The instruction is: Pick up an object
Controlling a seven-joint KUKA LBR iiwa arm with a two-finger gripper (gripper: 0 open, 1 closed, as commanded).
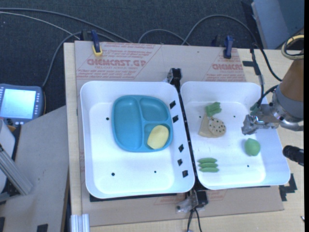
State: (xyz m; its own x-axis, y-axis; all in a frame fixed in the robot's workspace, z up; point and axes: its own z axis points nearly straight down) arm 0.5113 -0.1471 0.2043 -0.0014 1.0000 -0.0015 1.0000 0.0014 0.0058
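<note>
A robot arm (292, 88), grey with an orange-tan band above the wrist, reaches in from 3 o'clock and bends down over the right-hand edge of the right bin (270, 178). Its metal gripper (252, 123) hangs low over that bin's right side, just above a round green object (252, 147) that sits at the gripper's 6 o'clock. Nothing shows between the gripper and that object to mark contact, and whether the gripper is parted or closed cannot be told from this angle.

The right bin is shallow, white and smooth-walled. Near its centre lies a flat tan cookie-shaped piece (212, 127) with dark spots, and touching its 12 o'clock edge is a small leafy green piece (213, 108). At the bin's 7 o'clock lies a green pea pod (208, 165), ridged and elongated.

The left bin (96, 178), also white, holds a glossy blue divided plate (141, 123) with rounded corners. A pale yellow, lemon-shaped object (158, 136) rests in the plate's compartment at 5 o'clock.

Both bins sit on a brown cardboard-covered bench (72, 129) printed with red lettering.
</note>
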